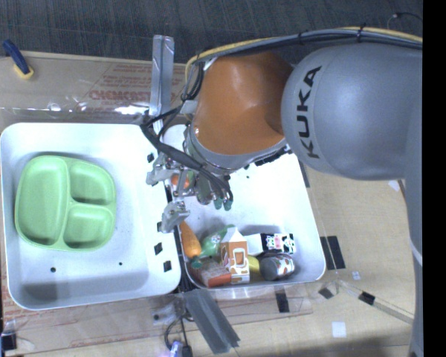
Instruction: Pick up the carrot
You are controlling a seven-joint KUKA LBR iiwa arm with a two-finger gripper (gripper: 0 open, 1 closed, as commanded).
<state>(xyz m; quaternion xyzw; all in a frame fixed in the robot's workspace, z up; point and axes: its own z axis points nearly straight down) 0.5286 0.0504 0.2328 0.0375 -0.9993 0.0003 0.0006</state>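
Grey and orange, the big KUKA arm [297, 110] reaches in from the right and fills the far part of the right bin [308, 207]. Its gripper [197, 188] hangs low over that bin's left side, close to the wall shared with the left bin [74, 288]. Cables and metal parts crowd the fingers, so whether they are spread or closed cannot be told; nothing can be seen held between them.

An orange carrot [189, 240] lies in the right bin, just nearer than the gripper and against the left wall, its length running near to far. It looks apart from the gripper, resting on the bin floor. Beside it to the right, along the near wall, sits a jumble of small toys: a green leafy piece [212, 240], a small carton [236, 262], a dark can [279, 266] and a cow-patterned box [277, 242].

A green divided plate [65, 201] rests in the left bin, well apart from everything else.

The gripper seems placed for a descent towards the carrot, though the wall and the crowding toys leave little room for a clean grasp.
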